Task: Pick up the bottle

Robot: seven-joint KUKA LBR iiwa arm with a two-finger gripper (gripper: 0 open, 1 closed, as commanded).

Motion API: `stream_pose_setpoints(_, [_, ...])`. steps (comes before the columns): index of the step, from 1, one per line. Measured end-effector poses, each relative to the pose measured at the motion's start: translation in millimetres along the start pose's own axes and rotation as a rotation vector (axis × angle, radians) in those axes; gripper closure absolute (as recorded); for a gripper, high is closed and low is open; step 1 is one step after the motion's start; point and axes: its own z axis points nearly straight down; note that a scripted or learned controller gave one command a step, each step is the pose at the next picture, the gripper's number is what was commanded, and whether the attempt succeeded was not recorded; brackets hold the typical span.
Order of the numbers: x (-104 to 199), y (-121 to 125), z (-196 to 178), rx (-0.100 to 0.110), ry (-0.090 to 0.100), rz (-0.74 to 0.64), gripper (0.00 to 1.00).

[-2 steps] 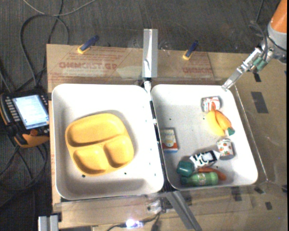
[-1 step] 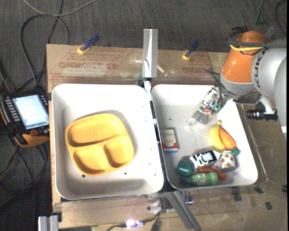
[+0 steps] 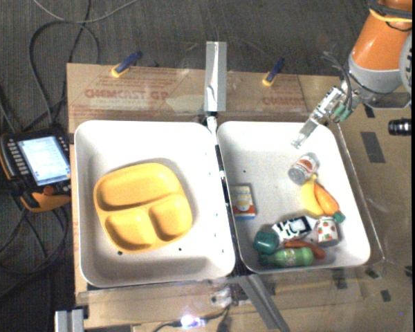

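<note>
The green bottle (image 3: 290,256) lies on its side at the lower edge of the right bin (image 3: 263,151), its long axis running nearly left to right across the frame; which end carries the cap is hard to make out, since a dark green round object (image 3: 266,241) crowds its left end and a thin red-orange item (image 3: 306,245) lies along its upper side. Just above it sit a black-and-white packet (image 3: 292,227) and a small white carton with red print (image 3: 326,232), and further up a banana (image 3: 315,196) with a small can (image 3: 303,169) tipped at its upper end. A small box with an orange label (image 3: 244,202) rests apart near the bin's left wall. The gripper (image 3: 301,138) hangs over the upper right part of the same bin, well apart from the bottle, slanting down toward the left; its fingers look drawn close together at the tips and nothing is between them, though they are small and blurred. The arm's orange band (image 3: 382,43) is cut off at the upper right corner of the frame. The left bin (image 3: 86,185) holds a yellow divided tray (image 3: 144,205). A handheld pendant with a lit screen (image 3: 36,162) lies left of the worktop (image 3: 145,95).
</note>
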Motion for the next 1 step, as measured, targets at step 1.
stream_pose_setpoints(1, [43.8,12.6,134.3,0.001,0.0,-0.103,0.0])
